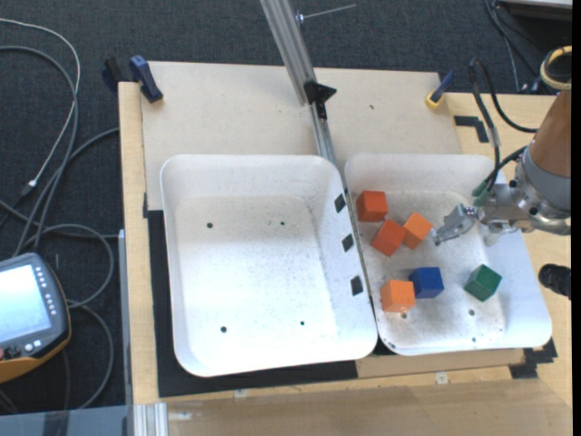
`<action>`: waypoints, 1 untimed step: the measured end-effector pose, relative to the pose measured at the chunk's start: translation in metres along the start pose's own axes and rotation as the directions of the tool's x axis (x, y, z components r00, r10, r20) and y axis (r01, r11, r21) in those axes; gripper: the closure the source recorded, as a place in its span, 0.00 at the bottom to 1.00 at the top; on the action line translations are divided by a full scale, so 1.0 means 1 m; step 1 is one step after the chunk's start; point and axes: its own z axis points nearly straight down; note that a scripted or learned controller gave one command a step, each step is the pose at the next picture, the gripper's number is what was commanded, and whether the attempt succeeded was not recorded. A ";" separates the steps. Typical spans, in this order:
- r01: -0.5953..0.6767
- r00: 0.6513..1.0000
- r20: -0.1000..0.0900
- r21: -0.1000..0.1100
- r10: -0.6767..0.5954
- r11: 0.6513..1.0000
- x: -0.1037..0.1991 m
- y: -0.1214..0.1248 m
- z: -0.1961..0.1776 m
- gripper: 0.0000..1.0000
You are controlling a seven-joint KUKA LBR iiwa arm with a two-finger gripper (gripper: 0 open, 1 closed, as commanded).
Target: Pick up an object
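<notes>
Dark carpet strewn with cables surrounds the bench (227, 107), a pale board clamped at its upper corners, we judge so that it cannot slide under the arm's work; on it sit two shallow white bins side by side, pressed together along a shared edge near the centre of the frame.

We see the left bin (182, 189) bare of blocks; the right bin (536, 321) holds all the candidates, which is why the arm comes in over it from the right of the frame. Toward that bin's upper left lies an orange block (371, 205); just below and right of it two more orange blocks (389, 238) (417, 229) touch each other; lower down a fourth orange block (398, 294) sits against a blue block (427, 282); a green block (483, 282) lies apart, lower right.

We find the end effector (450, 227) low over the middle right of this bin, pointing left, just beside the touching orange pair and above the blue block; whether it is open or closed we cannot tell, and we see nothing carried by it.

We judge the pick not yet made; the green block, standing alone, looks the easiest target, since the touching blocks leave little room to close around one.
</notes>
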 end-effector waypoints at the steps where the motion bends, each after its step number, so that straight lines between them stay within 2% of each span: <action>1: -0.002 1.000 -0.001 0.002 0.002 1.000 0.023 -0.029 0.119 0.00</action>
